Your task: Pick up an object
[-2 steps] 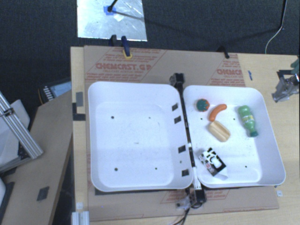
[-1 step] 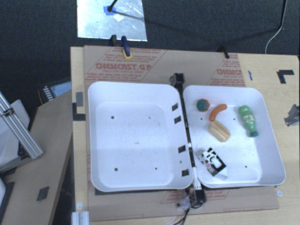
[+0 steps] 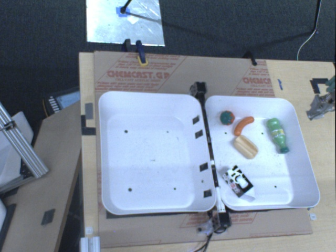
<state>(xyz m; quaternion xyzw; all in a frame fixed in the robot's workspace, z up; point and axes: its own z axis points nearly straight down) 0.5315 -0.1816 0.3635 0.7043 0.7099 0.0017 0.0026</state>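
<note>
The right bin [image 3: 294,188] holds several small objects. A teal ball [image 3: 227,117] lies near its back left corner, with an orange sausage-shaped piece [image 3: 243,125] just to its right. A green bottle [image 3: 276,135] lies on its side further right. A tan block [image 3: 245,147] rests in the middle, and a black-and-white item [image 3: 239,181] lies by the front left wall. My gripper [image 3: 319,106] hovers at the far right, outside the bin's right rim, well apart from every object.
The left bin [image 3: 152,151] sits beside the right one, joined by a dark divider with clips [image 3: 202,140]. Both stand on a cardboard sheet [image 3: 157,72]. A shiny metal plate [image 3: 126,14] lies behind the bench.
</note>
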